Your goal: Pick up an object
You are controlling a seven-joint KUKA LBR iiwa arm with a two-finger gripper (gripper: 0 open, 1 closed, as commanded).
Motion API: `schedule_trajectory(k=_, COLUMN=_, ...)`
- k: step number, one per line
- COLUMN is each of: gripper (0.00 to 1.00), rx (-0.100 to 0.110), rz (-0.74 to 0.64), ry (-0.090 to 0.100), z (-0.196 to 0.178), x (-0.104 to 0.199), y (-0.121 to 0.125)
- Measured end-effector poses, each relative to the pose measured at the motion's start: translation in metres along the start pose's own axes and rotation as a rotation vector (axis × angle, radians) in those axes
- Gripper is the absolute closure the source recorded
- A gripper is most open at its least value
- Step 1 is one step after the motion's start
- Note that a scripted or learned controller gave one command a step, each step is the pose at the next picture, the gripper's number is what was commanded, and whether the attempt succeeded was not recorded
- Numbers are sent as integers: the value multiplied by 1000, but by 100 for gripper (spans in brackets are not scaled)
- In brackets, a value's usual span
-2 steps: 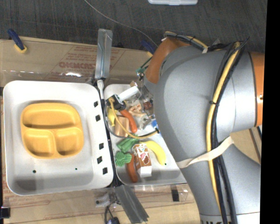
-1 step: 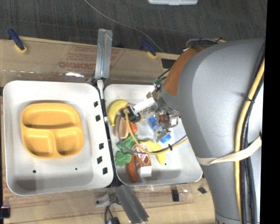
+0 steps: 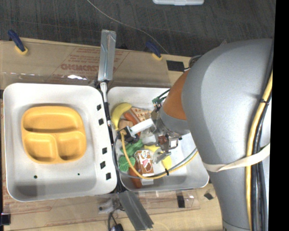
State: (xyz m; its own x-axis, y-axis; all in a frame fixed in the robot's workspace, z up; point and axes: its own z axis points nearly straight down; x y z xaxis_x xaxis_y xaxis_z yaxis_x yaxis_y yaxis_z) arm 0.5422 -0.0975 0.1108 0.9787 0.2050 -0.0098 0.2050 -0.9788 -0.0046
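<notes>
Camera view, going from the biggest thing down: one grey arm [image 3: 229, 125] fills the 3 o'clock side, its orange band [image 3: 174, 100] showing above the wrist. It reaches down into the right-hand bin. A yellow cable runs along the arm's outer edge, and a pale strap crosses it lower down.

Two white bins sit side by side. The left bin [image 3: 11, 146] lies toward 9 o'clock and carries one yellow tray [image 3: 53, 133] with three compartments, one long and two smaller. The right bin [image 3: 192, 178] lies just right of centre and holds a crowded heap of objects.

One brown board [image 3: 66, 62] lies under the bins and shows toward 12 o'clock, with two blue clamps on its far edge.

In the heap I count one banana [image 3: 118, 112] at the bin's 10 o'clock corner, one green leafy toy [image 3: 130, 152] at its 8 o'clock side, one small red and white carton [image 3: 144, 161] near 6 o'clock, and one reddish item [image 3: 129, 118] just beside the banana. A yellow cord loops around the carton. More pieces lie beneath, too tangled to count.

One gripper [image 3: 155, 139] hangs over the middle of the heap, just above the carton and close to the green toy. Whether its jaws are apart or closed, I cannot tell.
</notes>
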Motion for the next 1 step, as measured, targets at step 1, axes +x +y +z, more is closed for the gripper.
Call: schedule_trajectory(k=1, gripper=0, rx=-1, rz=-29, ry=4, z=6, x=55, y=15)
